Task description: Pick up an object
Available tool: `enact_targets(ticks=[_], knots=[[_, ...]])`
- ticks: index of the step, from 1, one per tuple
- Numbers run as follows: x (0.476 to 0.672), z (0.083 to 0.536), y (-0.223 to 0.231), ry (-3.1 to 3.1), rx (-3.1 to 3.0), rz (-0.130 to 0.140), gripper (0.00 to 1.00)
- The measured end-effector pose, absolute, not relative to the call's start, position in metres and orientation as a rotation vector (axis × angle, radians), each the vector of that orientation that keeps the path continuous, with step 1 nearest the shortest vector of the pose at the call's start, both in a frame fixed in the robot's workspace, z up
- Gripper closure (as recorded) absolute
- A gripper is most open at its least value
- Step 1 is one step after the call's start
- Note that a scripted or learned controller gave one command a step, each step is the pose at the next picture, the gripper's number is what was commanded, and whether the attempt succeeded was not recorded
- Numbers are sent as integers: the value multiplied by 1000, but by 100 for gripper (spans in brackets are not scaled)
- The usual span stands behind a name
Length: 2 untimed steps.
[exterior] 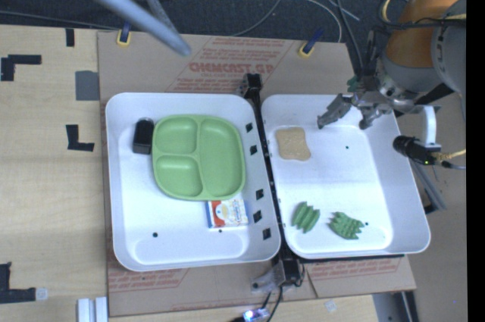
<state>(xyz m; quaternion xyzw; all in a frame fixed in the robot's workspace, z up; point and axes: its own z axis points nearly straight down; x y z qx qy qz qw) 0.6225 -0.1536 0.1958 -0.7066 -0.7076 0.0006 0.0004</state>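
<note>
1. Right bin [409,237], near end: two green pieces side by side — a pod-like bundle [305,217] and a knobbly leafy piece [345,225], apart from each other.
2. Left bin [121,237]: small printed carton [227,213] touching the near edge of a green divided plate [200,157]; black block [143,136] just left of the plate.
3. Right bin, far left: tan bread slice [292,144], lying flat.
4. Gripper [350,114] over the far rim — fingers spread, nothing between them.
</note>
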Motion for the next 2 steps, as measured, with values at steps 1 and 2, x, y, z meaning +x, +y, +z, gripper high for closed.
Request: enact_targets(ticks=[1,2], knots=[[619,134,-160,-2219,-2217,8,0],[620,84,-160,-2224,-2222,0,0]])
